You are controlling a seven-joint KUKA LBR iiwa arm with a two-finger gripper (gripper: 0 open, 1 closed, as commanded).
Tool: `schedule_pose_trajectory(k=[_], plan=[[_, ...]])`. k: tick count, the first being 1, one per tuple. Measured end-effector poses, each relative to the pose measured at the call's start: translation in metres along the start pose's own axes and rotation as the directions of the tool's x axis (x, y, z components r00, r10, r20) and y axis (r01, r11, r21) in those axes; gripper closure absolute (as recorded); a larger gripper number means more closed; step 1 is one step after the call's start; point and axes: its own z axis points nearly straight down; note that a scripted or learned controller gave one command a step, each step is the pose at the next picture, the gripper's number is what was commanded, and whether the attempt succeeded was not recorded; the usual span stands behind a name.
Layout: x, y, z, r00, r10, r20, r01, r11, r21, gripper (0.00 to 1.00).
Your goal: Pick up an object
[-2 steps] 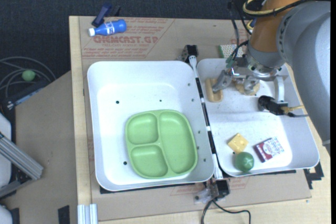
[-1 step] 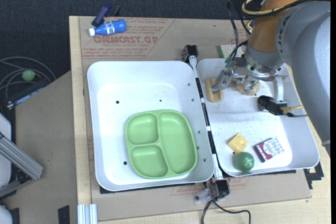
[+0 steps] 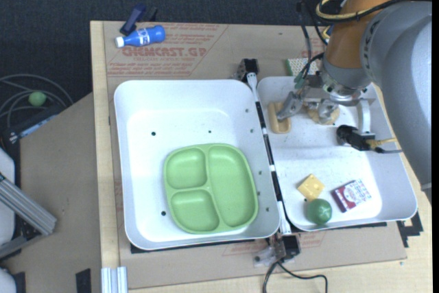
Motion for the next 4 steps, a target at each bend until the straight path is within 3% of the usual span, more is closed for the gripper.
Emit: schedule_pose_trajectory(k=[4], plan=[[0.0014,-0.0020,-0.0001,1.000,0.001,0.002,-0.001,1.000,-0.007,0.00]])
